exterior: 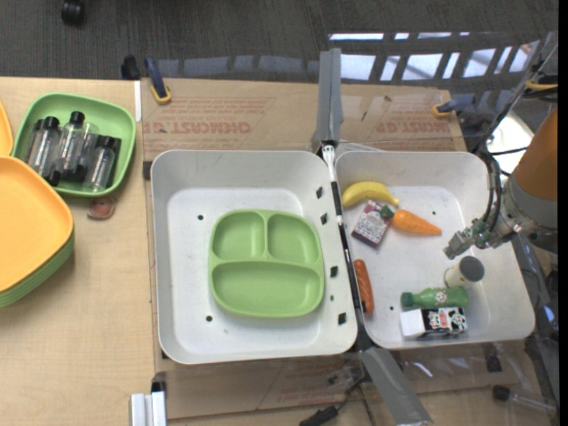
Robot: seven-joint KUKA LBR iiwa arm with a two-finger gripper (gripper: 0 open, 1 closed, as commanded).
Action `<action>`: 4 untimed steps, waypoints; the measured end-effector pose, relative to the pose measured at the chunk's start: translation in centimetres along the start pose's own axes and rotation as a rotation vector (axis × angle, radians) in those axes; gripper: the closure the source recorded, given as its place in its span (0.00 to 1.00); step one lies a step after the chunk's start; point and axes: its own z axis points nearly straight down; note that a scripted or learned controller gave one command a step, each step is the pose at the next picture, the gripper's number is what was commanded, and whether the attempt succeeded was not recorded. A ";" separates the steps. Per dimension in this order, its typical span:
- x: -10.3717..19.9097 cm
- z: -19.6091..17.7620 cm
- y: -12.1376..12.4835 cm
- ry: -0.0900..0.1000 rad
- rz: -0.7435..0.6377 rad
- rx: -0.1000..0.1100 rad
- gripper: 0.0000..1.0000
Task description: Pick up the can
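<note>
Two white bins sit side by side on a cardboard sheet (266, 118) over a wooden bench (80, 327); dark carpet (266, 7) lies beyond; the left bin (177, 238) holds a green divided plate (266, 263); the right bin (426, 180) holds a banana (368, 192), carrot (415, 224), green bottle (435, 298) and the can (469, 272), upright near its right wall; the gripper (470, 236) hangs just above the can, jaws too blurred to tell.

green divided plate (266, 264) in left bin (169, 264); banana (368, 192), carrot (414, 224)
</note>
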 end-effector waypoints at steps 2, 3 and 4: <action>3.5 -5.4 -1.9 -0.001 0.098 -0.001 1.00; 5.6 -3.8 -1.0 0.000 0.177 0.001 1.00; 5.4 -4.2 6.2 -0.001 0.218 0.002 1.00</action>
